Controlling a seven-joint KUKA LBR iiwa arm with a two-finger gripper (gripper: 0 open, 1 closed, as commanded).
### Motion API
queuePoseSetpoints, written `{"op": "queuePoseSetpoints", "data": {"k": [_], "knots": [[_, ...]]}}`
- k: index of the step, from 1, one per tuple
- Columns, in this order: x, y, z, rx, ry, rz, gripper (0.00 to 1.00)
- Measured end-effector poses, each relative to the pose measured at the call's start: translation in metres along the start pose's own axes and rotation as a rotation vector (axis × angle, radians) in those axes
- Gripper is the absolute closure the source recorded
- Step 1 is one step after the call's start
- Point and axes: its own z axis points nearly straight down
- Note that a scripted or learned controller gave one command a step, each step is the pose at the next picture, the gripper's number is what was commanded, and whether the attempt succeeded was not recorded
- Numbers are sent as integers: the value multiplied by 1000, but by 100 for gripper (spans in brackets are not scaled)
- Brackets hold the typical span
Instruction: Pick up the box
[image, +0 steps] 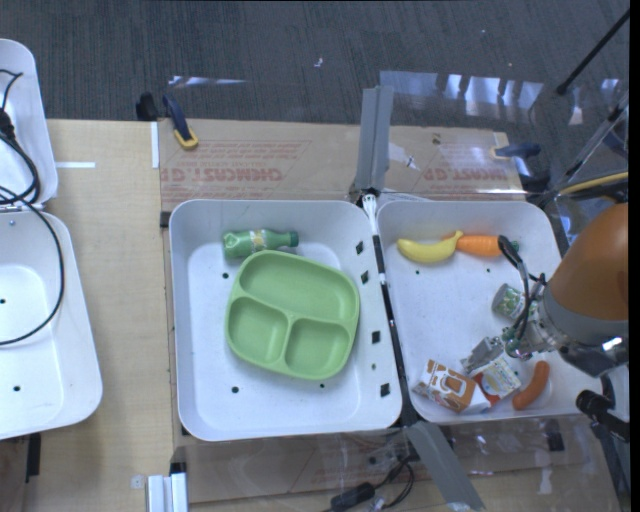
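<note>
Box (447, 386): lying at the right bin's (440, 300) near edge, orange and white.
Jaws (497, 352): low, just right of the box; can't tell their state.
Neighbours: sausage (531, 386) beside, banana (428, 249) and carrot (480, 245) far side.
Left bin (190, 300): green plate (293, 314), green bottle (259, 240).

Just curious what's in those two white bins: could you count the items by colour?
Green: 3 (bottle, divided plate, small green item)
Yellow: 1 (banana)
Orange: 3 (carrot, box, sausage)
Total: 7
</note>
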Motion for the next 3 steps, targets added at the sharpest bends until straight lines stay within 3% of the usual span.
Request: {"op": "queuePoseSetpoints", "data": {"k": [1,2,3], "knots": [[-33,-8,-1,-2,-2,-70,0],[-21,-5,0,-1,0,-81,0],[4,13,0,-1,-1,97,0]]}}
